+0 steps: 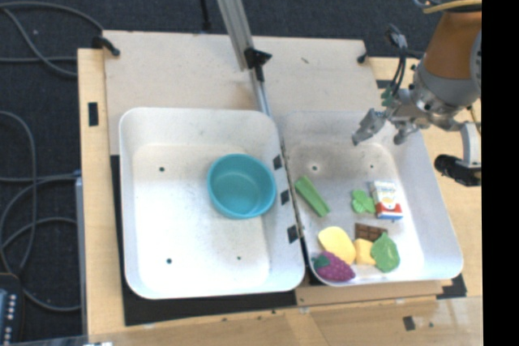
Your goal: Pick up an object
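Gripper [381, 128] apparently empty; toys [362, 235] well below it.

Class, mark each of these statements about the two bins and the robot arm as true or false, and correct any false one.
1. The teal bowl sits in the left bin. True.
2. The gripper holds the green strip. False: the strip lies on the floor of the right bin, apart from the gripper.
3. The purple grapes lie near the right bin's front edge. True.
4. The small carton is inside the teal bowl. False: it is in the right bin.
5. The yellow piece lies beside the purple grapes. True.
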Motion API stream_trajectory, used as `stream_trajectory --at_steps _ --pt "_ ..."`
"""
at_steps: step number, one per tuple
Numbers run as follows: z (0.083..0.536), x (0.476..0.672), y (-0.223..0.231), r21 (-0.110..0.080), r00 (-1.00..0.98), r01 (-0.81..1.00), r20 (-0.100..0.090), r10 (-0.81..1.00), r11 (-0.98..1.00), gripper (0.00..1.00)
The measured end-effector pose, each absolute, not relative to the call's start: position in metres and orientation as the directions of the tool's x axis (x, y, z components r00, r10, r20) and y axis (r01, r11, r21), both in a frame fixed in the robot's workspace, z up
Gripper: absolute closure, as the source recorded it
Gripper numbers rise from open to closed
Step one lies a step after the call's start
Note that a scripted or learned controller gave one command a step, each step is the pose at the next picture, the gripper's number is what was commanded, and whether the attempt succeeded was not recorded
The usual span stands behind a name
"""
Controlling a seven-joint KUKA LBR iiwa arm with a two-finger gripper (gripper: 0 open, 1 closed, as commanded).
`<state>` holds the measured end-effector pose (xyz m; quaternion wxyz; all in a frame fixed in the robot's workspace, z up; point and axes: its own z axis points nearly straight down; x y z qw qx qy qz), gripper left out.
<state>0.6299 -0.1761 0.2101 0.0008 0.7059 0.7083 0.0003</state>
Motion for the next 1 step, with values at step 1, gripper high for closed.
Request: stream_trajectory --at_steps 1 --pt "0.2102 0.6298 -0.1763 0.001 -0.004 1.000 -0.002 1.000 0.004 0.00"
